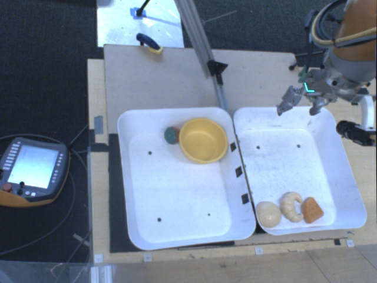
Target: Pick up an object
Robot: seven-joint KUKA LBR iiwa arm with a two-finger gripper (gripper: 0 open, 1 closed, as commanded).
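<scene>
We see gripper (303, 106) above right bin's (330, 158) far edge, fingers spread, nothing between them. Near edge of that bin: pale roll (268, 214), croissant (291, 206), orange wedge (312, 210). Left bin (177, 217): yellow bowl (203, 140), dark ball (171, 135) touching it. We read no writing anywhere.

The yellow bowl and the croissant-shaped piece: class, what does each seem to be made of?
Yellow bowl: probably plastic, smooth and slightly matte, one even colour with a soft sheen at the rim. Croissant-shaped piece: likely moulded plastic or rubber toy food, pale tan and ridged; the view cannot settle which.
</scene>
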